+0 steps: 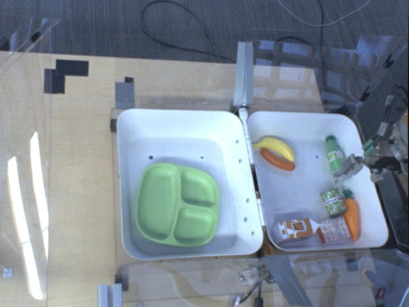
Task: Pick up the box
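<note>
You have not picked up the box (335, 231) yet. It lies flat on the floor of the right bin (300, 126), in the bin's near corner, and nothing is touching it. So the whole job is still left: reach it, grab it, lift it.

Use the carrot (351, 216) as your mark. The box lies right beside the carrot, on its left and touching its lower end. A small carton (295, 229) lies on the other side of the box, farther left of the carrot. A little green can (332, 201) stands just up and left of the carrot.

The gripper (353, 166) hangs above the carrot, near the bin's right wall, next to a green bottle (333, 153). You cannot tell if it is apart or together; it is too small and blurry. It holds nothing that you can see. The box is down past the carrot from it, well apart.
</note>
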Tool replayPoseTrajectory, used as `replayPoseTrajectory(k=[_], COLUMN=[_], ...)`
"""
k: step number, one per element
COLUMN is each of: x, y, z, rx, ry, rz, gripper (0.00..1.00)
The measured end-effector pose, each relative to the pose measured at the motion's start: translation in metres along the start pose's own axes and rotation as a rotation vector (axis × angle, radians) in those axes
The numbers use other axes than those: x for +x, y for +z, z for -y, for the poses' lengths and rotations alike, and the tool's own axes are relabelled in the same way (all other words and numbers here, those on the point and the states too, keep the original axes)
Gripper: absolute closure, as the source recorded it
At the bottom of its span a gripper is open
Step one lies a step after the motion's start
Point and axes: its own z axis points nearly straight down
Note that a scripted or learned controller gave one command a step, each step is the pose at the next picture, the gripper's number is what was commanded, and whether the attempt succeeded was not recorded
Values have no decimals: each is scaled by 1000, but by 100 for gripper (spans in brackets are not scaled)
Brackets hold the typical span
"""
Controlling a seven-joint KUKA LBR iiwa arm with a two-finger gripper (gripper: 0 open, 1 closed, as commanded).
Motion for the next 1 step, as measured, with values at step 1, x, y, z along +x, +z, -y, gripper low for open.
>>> replayPoseTrajectory(k=[1], x=[71], y=[116], z=[7], rx=[1], ry=[-303], rz=[-1], gripper=[0])
